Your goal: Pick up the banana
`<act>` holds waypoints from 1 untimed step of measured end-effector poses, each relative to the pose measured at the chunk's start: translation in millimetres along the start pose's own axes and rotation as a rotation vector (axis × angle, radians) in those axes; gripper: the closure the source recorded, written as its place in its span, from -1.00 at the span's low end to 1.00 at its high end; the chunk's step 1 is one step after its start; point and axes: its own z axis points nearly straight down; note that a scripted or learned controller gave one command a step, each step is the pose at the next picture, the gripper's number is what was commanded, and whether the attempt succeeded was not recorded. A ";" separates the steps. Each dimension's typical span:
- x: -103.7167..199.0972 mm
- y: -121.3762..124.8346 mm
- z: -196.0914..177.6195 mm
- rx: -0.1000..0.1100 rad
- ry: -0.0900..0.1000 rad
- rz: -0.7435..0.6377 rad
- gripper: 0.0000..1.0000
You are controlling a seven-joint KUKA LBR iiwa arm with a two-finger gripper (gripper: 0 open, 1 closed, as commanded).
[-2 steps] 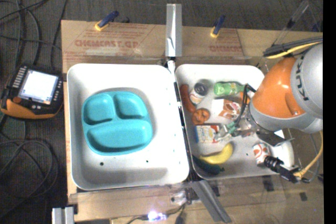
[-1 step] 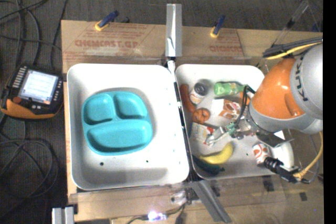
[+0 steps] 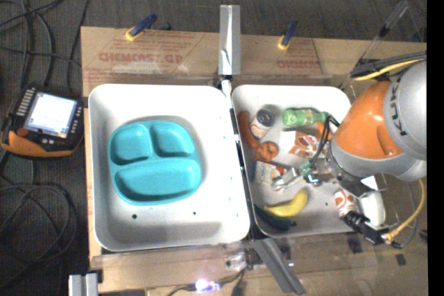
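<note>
I read this as the approach step: the banana (image 3: 288,206) lies at the near edge of the right bin (image 3: 340,97), and my end effector (image 3: 295,177) hangs just above it among the clutter; I cannot tell how it is set. Next I judge it must drop squarely over the fruit without snagging the packets beside it. The left bin (image 3: 100,100) holds a teal tray (image 3: 156,163). The surface is cardboard-lined; a pendant (image 3: 45,121) and cables lie on the floor.

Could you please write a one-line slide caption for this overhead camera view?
Gripper poised just above the banana in the cluttered right bin; teal divided tray in the left bin.
</note>
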 end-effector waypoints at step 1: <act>5.6 0.4 0.6 -0.004 -0.013 -0.026 -1.00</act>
